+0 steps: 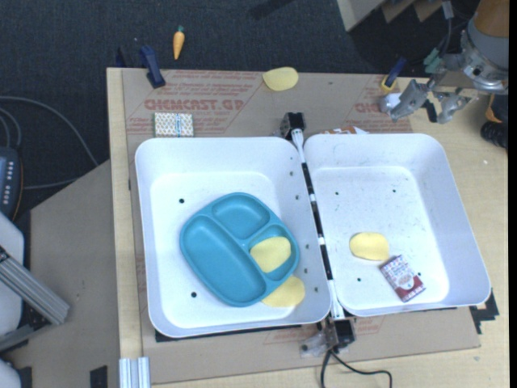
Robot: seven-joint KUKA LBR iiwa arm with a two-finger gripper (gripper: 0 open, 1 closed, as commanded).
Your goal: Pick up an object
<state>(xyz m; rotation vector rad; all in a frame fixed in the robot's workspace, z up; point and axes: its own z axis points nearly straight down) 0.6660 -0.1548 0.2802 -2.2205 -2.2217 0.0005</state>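
Up at the far right corner of the bench (pixel 81 241), the end effector (pixel 420 99) hangs outside the right bin (pixel 452 176), past its back rim; whether it's spread or closed, can't tell at this angle, and nothing visible is pinched in it. Nearest candidates sit well apart from it, down at the bin's near end: a yellow piece (pixel 369 246) and, just beside it toward the corner, a small red packet (pixel 401 277). Risks as I read them: the packet lies flat and close to the bin wall, so a descent there likely scrapes the wall or slides over the packet without catching it. The yellow piece looks rounded and low, could squirt out on closing. Going for the left bin (pixel 161 184) is worse: one yellow piece (pixel 271 253) rests in the blue divided tray (pixel 218 249), another yellow piece (pixel 284 293) is tucked against the tray's near edge, so contact probably shoves the tray instead of grabbing anything. Long reach across the centre divider (pixel 311 208) adds collision risk.
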